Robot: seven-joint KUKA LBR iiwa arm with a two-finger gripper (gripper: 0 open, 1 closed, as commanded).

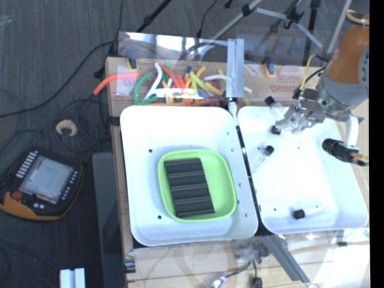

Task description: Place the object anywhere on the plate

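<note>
A green plate (225,188) lies in the left bin (138,161). A dark grey ribbed block (189,186) rests flat on the middle of that plate. My gripper (290,125) hangs over the far part of the right bin (312,179), well away from the plate. A small black piece (277,129) sits right at the gripper's tip; whether it is held is unclear. Two more small black pieces lie in the right bin, one near its left wall (269,150) and one near its front (298,213).
A tangle of coloured tubes (174,83) lies behind the left bin. A vertical metal post (235,71) stands at the back between the bins. A teach pendant (42,182) lies on the floor to the left.
</note>
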